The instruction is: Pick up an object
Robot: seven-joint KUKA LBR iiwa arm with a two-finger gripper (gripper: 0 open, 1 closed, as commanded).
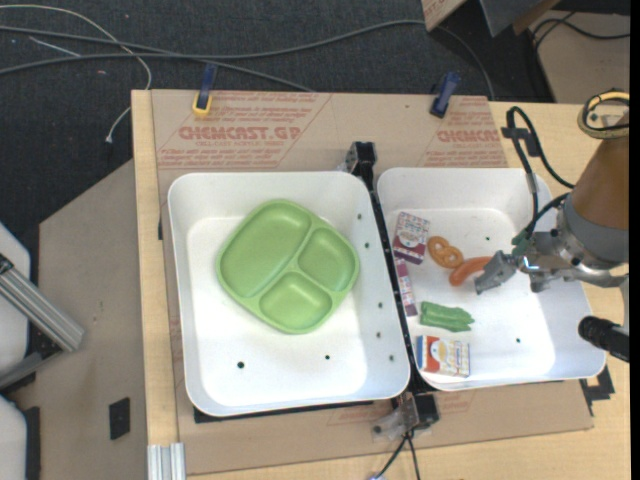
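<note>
My gripper [516, 272] hangs over the right part of the right bin [520, 340], its fingers spread open with nothing between them. Its left fingertip [492, 276] is right beside an orange carrot-shaped piece [468, 270]. Further left in this bin lie an orange ring [444, 252], a purple and white packet [410, 235], a green pod-shaped toy [445, 316] and a white packet with red and blue print [443, 355]. A green divided plate [288, 265] lies in the left bin [200, 348].
The two bins meet at a dark divider [388, 268]. A black cable [525, 153] loops above the right bin's far right corner. Blue clamps [205, 93] [444, 95] hold the cardboard sheet at the bench's back edge.
</note>
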